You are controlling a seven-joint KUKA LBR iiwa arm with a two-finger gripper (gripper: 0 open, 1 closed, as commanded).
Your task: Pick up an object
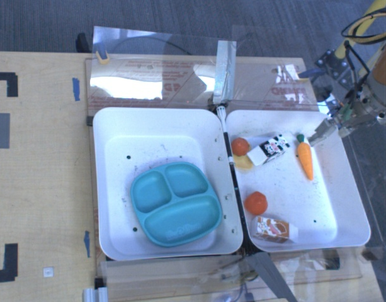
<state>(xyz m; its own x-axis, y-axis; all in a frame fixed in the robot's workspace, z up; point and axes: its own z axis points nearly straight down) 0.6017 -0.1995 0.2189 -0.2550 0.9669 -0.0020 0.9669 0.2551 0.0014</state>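
L bin (111,187): shallow white plastic w/ rounded corners, speckled floor. In it a teal plate (175,203), smooth, rounded, split into three sections, sitting toward the near edge. Behind both bins, a clear glossy plastic sheet (155,74) w/ a metal strip upright at the middle.

R bin (344,225), same white plastic. Along its L side: a small round orange ball (240,146), a pale yellow lump (244,163) just below and touching it, then a black-and-white carton (272,148) lying tilted beside them. Nearer the front, a red-orange tomato (255,202), round and shiny, and a flat orange-and-white packet (271,229) close under it.

Carrot (305,158), tapered, orange w/ green top, lies lengthwise near the bin's far R part, tip toward the front.

Gripper (320,135) comes in from the R edge over the far R corner, angled down-left; its tip sits just R of the carrot's green top, v. close, contact unclear. Can't tell if the jaws are open or closed; nothing seen between them. Wrist and cables bunch above the bin's rim.
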